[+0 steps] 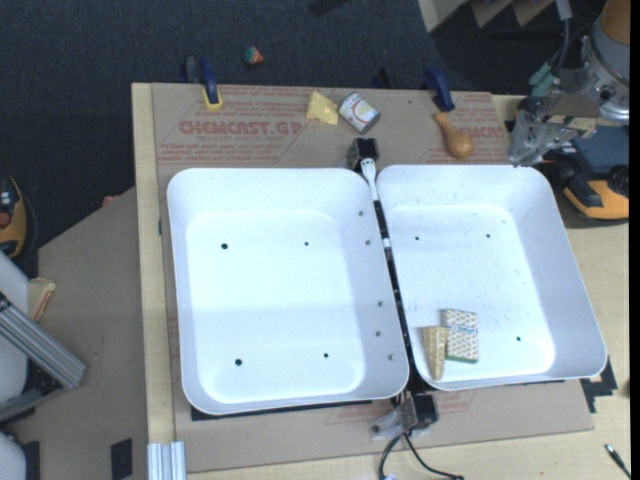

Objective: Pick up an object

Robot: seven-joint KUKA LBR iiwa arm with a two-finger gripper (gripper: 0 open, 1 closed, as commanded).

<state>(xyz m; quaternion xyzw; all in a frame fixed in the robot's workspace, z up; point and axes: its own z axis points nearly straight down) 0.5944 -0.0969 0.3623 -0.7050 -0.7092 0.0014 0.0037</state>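
Arm parked off the far right corner of the bins, nothing picked yet.

The grey two-finger gripper (528, 146) hangs just outside the far right corner of the right shallow white bin (565, 258), and whether it is spread or closed cannot be made out at this angle; nothing is visibly held. The likely targets, a small patterned rectangular packet with a teal edge (461, 335) and a tan cone-shaped piece (434, 351) touching its left side, lie together near the right bin's near left corner, close to the divide with the left shallow white bin (190, 268). This looks like the approach step, not begun in earnest: the next move calls for travelling diagonally across the right bin, centring over one piece, then descending.
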